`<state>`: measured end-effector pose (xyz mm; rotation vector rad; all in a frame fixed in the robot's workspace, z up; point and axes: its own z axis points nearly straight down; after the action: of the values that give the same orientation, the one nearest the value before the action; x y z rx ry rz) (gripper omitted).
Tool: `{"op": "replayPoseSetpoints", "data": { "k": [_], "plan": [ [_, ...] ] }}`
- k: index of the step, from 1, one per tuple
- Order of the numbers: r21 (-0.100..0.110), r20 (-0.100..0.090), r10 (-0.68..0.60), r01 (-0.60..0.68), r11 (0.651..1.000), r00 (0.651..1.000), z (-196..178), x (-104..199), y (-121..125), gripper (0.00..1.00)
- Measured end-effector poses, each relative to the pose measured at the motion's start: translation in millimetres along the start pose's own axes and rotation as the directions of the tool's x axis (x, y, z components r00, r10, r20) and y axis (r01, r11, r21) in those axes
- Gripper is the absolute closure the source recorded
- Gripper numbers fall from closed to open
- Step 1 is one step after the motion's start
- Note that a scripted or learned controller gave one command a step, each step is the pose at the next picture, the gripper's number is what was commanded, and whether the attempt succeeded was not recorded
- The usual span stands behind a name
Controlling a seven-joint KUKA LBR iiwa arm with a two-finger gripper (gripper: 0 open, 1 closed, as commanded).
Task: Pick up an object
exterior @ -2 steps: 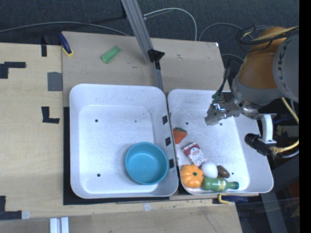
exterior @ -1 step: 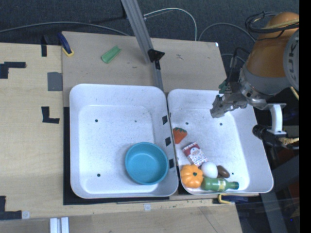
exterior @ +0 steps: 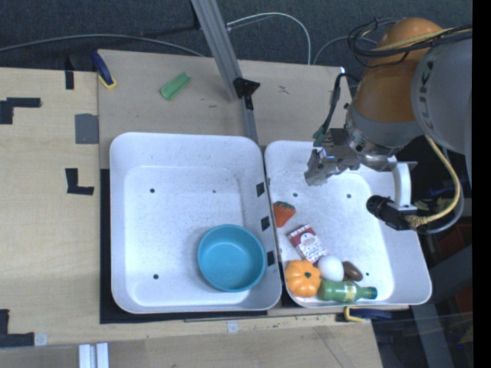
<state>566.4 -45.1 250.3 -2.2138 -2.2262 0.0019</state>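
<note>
Jaws above, apart from strawberry (exterior: 283,212)

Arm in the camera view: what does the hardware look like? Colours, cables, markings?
Grey arm with a rounded orange band above the wrist. Thin black cables loop over the orange section, and a yellow cable curves down its side to a black fitting. The hand is a small dark grey metal unit, beside a white bracket. No legible markings.

Even, diffuse overhead light; scene moderately bright. White bins (exterior: 184,148) near overexposed, speckle still visible. Soft short shadows under blue bowl (exterior: 231,257) and along bin rims. Orange arm band (exterior: 399,67) shows a mild highlight. Image slightly soft and grainy overall; dark floor at top noisy.
</note>
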Motion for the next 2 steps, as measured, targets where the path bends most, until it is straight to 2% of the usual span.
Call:
{"op": "replayPoseSetpoints", "data": {
  "k": [2],
  "plan": [
    [-0.002, 0.0, 0.0, 0.0, 1.0, 1.0, 0.0, 90.7, 45.8, 1.0]
  ]
}}
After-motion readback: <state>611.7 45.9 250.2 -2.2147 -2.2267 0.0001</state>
